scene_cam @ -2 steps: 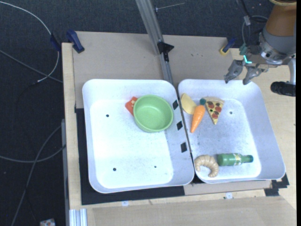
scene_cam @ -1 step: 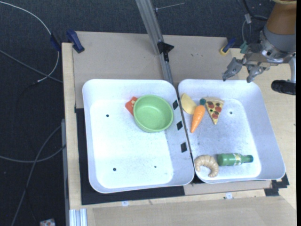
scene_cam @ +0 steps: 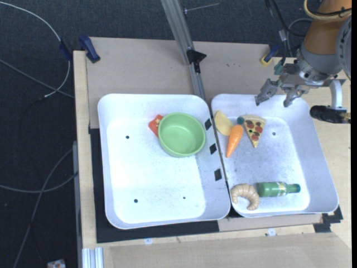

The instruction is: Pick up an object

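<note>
Below spread fingers (scene_cam: 276,97): pizza slice (scene_cam: 255,129)

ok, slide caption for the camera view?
Open gripper above right bin holding carrot, pizza slice, bottle, croissant.

This is a robotics lab test cell rather than a home or shop. A plain wooden bench (scene_cam: 139,66) on dark carpet holds two shallow white bins (scene_cam: 120,166) of toy food, with blue clamps (scene_cam: 88,48) at its far corners, an aluminium rail (scene_cam: 178,24) slanting overhead and loose cables (scene_cam: 33,15) trailing at the left.
</note>
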Controlling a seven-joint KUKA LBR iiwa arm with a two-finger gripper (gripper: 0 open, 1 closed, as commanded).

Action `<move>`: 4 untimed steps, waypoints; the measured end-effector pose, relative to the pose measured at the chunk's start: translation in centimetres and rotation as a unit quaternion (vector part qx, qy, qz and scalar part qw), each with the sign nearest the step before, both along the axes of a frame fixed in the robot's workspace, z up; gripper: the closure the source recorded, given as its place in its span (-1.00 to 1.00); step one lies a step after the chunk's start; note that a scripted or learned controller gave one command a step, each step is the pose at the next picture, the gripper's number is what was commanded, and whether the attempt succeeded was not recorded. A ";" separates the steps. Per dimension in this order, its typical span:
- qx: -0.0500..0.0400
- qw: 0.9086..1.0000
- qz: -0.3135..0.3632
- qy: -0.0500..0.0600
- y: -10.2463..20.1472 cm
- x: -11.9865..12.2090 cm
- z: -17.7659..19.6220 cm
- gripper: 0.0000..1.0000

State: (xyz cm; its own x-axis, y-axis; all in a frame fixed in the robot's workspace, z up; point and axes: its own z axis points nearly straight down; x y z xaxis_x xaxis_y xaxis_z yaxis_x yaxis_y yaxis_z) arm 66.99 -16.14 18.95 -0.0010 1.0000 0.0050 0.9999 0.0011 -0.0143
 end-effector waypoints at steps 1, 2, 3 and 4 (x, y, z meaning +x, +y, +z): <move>0.000 1.000 0.000 0.001 1.2 0.0 -5.4 -1.00; -0.001 1.000 0.000 -0.002 1.2 0.0 -9.5 -1.00; -0.002 1.000 0.000 -0.006 1.2 0.2 -7.7 1.00; -0.002 1.000 0.000 -0.012 1.9 -0.3 -1.9 1.00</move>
State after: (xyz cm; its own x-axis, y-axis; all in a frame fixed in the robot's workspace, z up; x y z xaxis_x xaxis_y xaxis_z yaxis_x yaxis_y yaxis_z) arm 66.68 -14.22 17.10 -0.0015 1.0000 0.0000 1.0000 0.0015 0.0093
